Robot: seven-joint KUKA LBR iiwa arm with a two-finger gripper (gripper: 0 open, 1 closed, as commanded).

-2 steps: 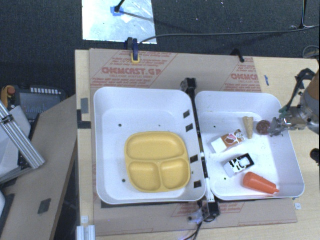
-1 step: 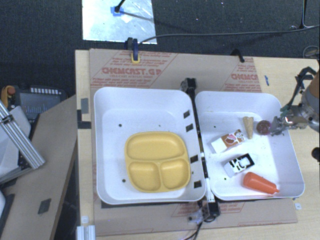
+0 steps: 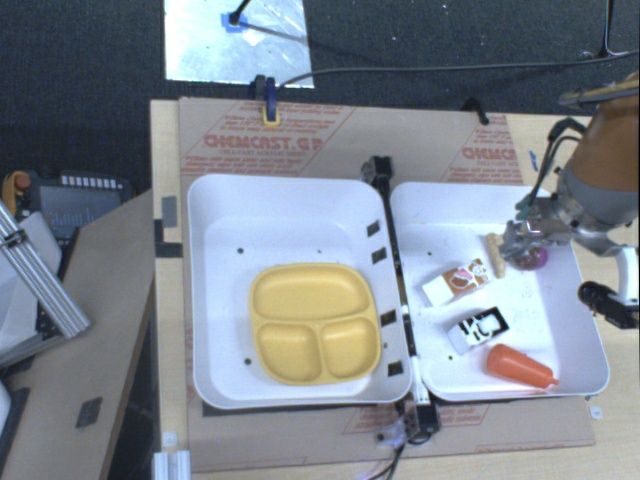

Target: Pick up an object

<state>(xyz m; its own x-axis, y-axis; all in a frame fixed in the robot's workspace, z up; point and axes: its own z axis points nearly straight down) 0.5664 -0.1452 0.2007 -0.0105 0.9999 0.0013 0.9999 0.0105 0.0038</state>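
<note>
The bench [image 3: 330, 128] is a tan board with red lettering, and it bears two shallow white bins side by side. The left bin [image 3: 290, 208] holds a yellow plate [image 3: 314, 321] with three compartments, one long across the top and two smaller below; it lies flat near the bin's front half.

The right bin [image 3: 450, 208] holds the loose things. The arm [image 3: 605, 163] reaches in from the right, grey with an orange band above the wrist, and its gripper [image 3: 520, 243] hangs low over the bin's right side, near the far half. Whether the claw is spread or pressed together cannot be told from this slant.

Just beside the gripper, partly hidden under it, lies a small purple object [image 3: 536, 259], rounded, with only its near edge showing; whether the gripper touches it cannot be told. To its left a short tan stick [image 3: 494, 249] lies on the bin floor. Farther left is a white card [image 3: 455, 282] with an orange and brown picture, tilted. Below it lies a small black and white box [image 3: 478, 328], also tilted. Nearest the front right corner lies an orange carrot [image 3: 519, 366], tapered, its thin end pointing right.
</note>
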